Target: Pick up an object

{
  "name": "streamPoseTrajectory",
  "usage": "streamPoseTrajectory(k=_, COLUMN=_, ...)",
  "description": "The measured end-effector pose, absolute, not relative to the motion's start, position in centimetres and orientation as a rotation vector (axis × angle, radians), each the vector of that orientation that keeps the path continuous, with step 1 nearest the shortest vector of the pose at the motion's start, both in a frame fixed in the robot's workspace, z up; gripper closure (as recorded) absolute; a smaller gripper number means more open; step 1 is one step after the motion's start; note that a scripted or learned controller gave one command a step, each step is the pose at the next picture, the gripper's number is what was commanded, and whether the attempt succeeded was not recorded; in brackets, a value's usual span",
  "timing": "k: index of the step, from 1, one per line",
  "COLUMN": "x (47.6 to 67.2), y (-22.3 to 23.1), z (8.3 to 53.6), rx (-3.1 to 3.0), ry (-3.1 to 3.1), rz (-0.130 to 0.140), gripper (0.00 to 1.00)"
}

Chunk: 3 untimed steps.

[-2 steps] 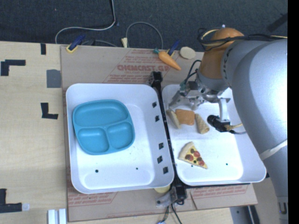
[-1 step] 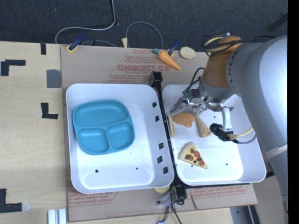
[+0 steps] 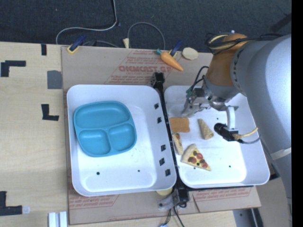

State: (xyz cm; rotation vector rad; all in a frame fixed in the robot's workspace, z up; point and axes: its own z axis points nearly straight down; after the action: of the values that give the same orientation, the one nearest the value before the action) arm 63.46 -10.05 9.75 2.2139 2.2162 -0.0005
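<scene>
Dark carpet lies behind the tabletop (image 3: 28, 126), where cardboard carries two white bins side by side. In the left bin (image 3: 118, 174) sits a blue divided tray (image 3: 104, 128), out of the work. The right bin (image 3: 236, 169) gathers the pickable food close together: a toast square (image 3: 179, 125), a pizza slice (image 3: 196, 157), a bread wedge (image 3: 206, 128) and a thin roll (image 3: 177, 143). Hanging low just above the toast, the pincer (image 3: 191, 105) seems aimed at that piece. Wrist hardware and cables crowd it, so I cannot tell its state, nor whether it touches anything. A carrot (image 3: 171, 61) and a pale lump (image 3: 190, 53) lie beyond the bins.
</scene>
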Motion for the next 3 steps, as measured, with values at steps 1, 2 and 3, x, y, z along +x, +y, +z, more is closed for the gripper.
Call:
streamPoseTrajectory(k=1, x=63.5, y=-10.0, z=9.7, rx=2.214, ry=2.216, rz=0.000, gripper=0.00)
streamPoseTrajectory(k=2, x=60.9, y=-9.9, z=8.7, rx=2.214, ry=2.217, rz=0.006, gripper=0.00)
streamPoseTrajectory(k=3, x=62.6, y=-10.5, z=8.6, rx=2.219, ry=2.224, rz=0.002, gripper=0.00)
